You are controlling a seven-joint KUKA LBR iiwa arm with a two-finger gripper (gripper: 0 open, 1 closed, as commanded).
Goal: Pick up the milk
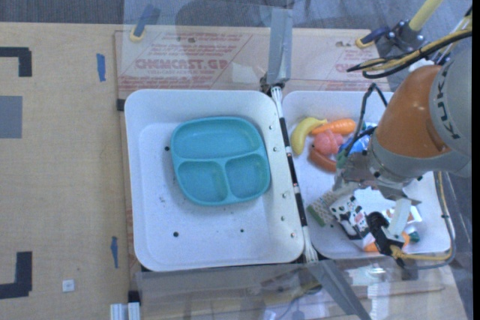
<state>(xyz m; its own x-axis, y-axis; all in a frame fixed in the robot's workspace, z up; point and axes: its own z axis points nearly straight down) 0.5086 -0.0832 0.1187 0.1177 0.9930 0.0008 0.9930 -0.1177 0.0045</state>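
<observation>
The milk (343, 210) is a small white carton with black cow patches, lying tilted in the front part of the right bin (442, 236). My gripper (361, 193) hangs directly over it under the grey wrist and orange band, which hide the carton's far side. Whether the gripper touches the carton is not visible.
A yellow banana (303, 133), an orange carrot (342, 126) and a pink toy food (327, 143) lie at the back of the right bin. A small orange piece (373, 244) sits near its front wall. The left bin (150, 236) holds a teal divided plate (221, 160).
</observation>
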